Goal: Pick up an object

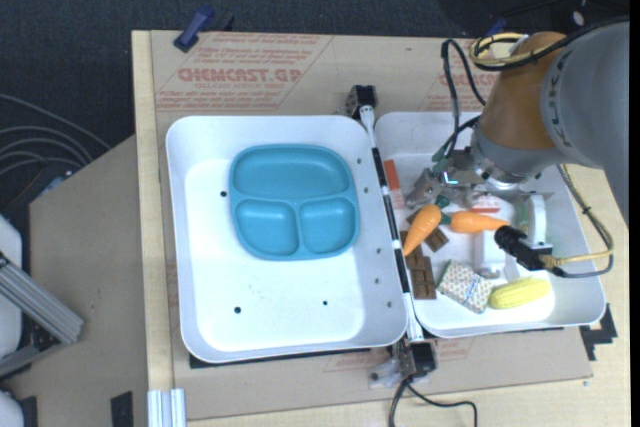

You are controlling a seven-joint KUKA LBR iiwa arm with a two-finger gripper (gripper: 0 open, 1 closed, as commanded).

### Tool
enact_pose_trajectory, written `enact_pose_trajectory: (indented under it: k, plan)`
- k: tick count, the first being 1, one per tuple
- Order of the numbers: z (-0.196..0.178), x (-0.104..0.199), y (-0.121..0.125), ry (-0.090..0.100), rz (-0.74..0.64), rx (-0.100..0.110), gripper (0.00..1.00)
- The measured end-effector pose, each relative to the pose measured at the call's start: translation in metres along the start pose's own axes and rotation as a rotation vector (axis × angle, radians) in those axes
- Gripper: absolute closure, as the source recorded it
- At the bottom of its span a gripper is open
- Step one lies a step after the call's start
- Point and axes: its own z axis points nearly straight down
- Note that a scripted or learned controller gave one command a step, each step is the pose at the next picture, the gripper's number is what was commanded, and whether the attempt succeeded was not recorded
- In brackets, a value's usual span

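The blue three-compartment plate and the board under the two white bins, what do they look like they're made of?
The blue three-compartment plate looks like moulded plastic: one even colour, rounded edges, a soft matte sheen. The brown board under the two white bins looks like cardboard or paper-faced sheet: flat, dull tan, with red printed lettering. Neither can be told for certain from the look alone.

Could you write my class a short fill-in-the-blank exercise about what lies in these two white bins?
1. The blue plate lies in the ____ bin of the camera view.
2. The plate is divided into ____ compartments.
3. The corn cob in the other bin is ____ in colour.
4. The two carrots lie in the bin on the ____.

Missing words: left; three; yellow; right
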Motion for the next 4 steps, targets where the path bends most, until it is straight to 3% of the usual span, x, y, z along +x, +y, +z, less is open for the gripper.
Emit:
enact_pose_trajectory:
  k: [1,2,3,4]
  plan:
    - [-0.01,0.0,0.001,0.0,0.0,-0.002,1.0]
    - [-0.01,0.001,0.001,0.0,0.0,-0.002,0.0]
    - [-0.001,0.005,0.064,-0.001,-0.002,-0.003,0.0]
    - [-0.001,-0.003,0.06,-0.001,-0.002,-0.001,0.0]
